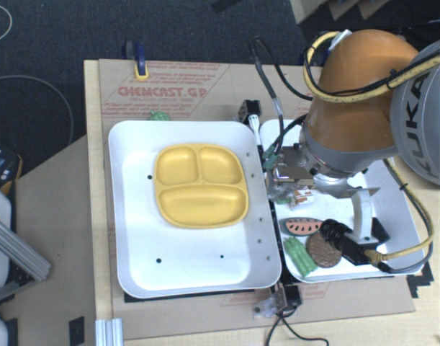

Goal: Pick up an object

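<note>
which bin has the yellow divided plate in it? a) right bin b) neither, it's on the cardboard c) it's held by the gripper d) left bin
d: the yellow divided plate lies flat inside the left bin, while the arm is over the right bin, where a watermelon slice toy and a green piece lie.

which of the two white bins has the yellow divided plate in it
The left bin, the one away from the arm. The yellow three-compartment plate lies in it; the right bin under the arm holds small items instead.

One fixed camera looks down at a slant on both white bins (pixel 126 215).
</note>
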Available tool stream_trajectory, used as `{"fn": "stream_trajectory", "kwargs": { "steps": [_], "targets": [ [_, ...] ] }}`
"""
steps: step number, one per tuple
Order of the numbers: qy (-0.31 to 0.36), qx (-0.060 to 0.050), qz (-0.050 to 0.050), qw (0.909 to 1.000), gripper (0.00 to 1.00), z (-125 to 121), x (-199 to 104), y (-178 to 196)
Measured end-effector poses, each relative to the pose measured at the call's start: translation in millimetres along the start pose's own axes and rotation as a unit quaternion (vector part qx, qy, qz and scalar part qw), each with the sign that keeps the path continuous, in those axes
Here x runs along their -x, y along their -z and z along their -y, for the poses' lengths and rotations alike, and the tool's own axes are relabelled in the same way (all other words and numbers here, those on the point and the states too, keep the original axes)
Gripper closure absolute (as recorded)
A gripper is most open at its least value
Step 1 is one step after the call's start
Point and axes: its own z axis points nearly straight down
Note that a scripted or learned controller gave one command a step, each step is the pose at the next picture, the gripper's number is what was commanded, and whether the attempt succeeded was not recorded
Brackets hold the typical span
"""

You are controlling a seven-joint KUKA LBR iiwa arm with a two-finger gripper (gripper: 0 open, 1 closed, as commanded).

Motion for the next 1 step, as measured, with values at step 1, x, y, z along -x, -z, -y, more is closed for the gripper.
{"fn": "stream_trajectory", "kwargs": {
  "steps": [1],
  "targets": [
    [-0.005,0.011,0.001,0.9999,1.00,-1.3,25.8,127.2]
  ]
}}
